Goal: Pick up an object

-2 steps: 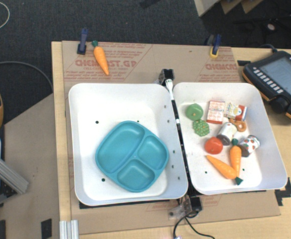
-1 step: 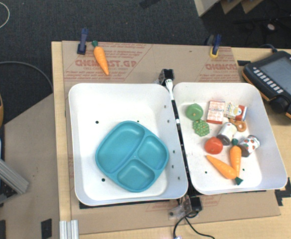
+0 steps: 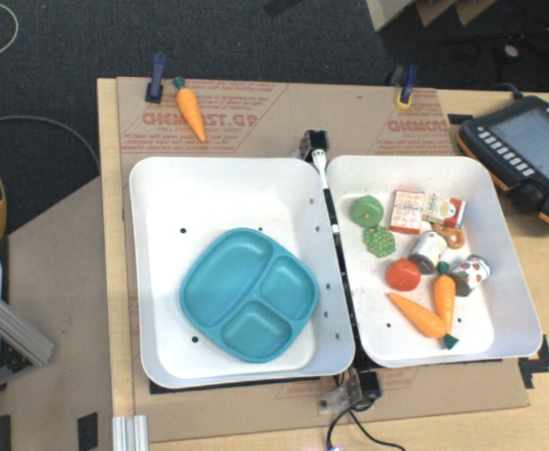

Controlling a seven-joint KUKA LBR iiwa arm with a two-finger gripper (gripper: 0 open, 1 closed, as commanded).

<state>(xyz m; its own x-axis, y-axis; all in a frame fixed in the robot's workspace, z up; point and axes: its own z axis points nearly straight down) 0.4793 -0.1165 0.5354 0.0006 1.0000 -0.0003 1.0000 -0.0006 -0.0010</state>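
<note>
In the right bin [image 3: 509, 327], one carrot [image 3: 414, 312] lies diagonally, upper left to lower right. A second carrot [image 3: 444, 297] meets its lower end, with a tomato [image 3: 404, 275] just above.

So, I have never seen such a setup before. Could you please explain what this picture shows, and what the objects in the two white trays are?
One camera, fixed above a bench, looks down at a slant. Two shallow white bins sit side by side. The left bin holds a teal divided plate. The right bin holds small toy foods: two carrots, a tomato, broccoli, a green round piece and little cartons. Another toy carrot lies outside the bins, on the cardboard. A control tablet rests at the right. The job is to pick up one object.
</note>
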